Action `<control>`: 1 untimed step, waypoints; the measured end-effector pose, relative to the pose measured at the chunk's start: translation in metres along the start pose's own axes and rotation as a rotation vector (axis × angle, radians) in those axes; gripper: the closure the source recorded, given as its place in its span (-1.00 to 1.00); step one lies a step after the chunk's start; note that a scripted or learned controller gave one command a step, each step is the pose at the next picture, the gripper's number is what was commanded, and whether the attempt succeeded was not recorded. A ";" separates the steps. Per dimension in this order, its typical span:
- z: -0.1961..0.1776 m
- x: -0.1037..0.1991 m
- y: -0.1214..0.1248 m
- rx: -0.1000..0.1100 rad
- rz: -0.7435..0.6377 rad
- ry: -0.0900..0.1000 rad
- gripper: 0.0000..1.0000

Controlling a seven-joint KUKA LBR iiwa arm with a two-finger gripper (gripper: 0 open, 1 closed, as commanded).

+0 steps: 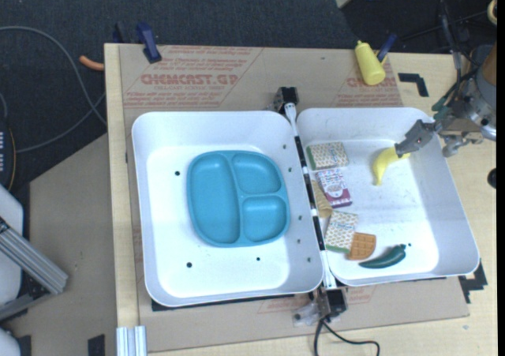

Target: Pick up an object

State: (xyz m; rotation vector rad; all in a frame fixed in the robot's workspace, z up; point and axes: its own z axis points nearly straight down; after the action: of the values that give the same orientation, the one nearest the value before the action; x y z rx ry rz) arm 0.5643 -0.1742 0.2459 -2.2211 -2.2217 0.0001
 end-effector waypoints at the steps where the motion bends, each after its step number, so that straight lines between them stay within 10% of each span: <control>1: 0.121 0.024 0.033 0.002 -0.001 0.001 -1.00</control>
State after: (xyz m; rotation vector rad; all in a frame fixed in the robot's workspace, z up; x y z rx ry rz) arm 0.5971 -0.1498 0.1250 -2.2190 -2.2208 0.0017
